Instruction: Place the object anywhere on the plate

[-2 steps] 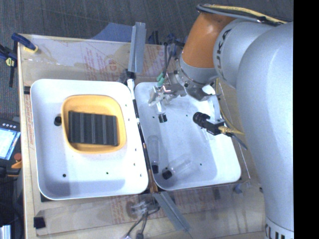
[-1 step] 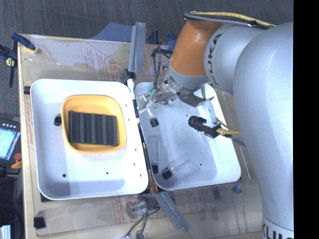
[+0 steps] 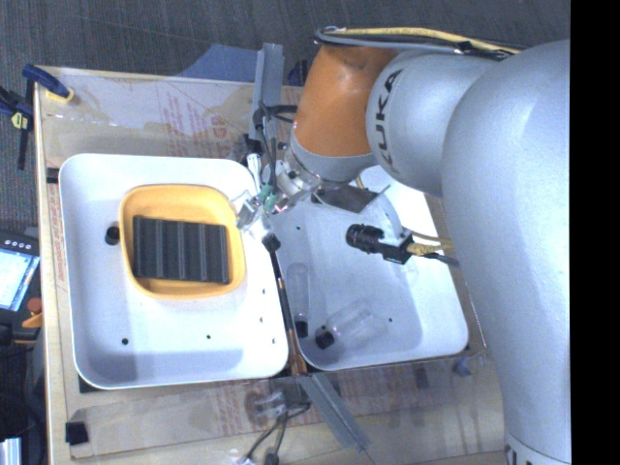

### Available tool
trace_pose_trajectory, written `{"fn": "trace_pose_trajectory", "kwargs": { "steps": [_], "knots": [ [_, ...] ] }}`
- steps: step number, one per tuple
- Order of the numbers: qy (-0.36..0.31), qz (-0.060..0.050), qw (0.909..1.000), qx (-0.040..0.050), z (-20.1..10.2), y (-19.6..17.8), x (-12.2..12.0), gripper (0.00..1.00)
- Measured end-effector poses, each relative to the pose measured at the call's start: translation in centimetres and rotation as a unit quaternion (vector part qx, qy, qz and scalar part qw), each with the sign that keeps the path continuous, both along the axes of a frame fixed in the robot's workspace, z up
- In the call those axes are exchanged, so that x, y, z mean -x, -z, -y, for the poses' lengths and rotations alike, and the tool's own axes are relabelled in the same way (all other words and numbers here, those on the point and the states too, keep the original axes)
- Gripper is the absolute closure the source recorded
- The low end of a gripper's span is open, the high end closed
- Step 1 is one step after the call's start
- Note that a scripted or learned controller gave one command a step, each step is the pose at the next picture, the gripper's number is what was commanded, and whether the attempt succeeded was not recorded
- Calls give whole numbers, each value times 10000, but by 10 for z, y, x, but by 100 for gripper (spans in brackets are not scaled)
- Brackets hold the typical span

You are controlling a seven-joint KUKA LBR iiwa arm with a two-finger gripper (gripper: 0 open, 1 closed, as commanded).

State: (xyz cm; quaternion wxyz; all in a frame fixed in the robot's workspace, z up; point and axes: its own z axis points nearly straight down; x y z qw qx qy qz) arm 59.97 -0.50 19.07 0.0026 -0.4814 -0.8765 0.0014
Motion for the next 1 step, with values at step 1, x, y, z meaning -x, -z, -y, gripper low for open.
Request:
{"fn": "trace_pose_trajectory", "kwargs": {
  "steps": [1],
  "knots": [
    [2,2,10000,1,0,0,0,0]
  ]
}}
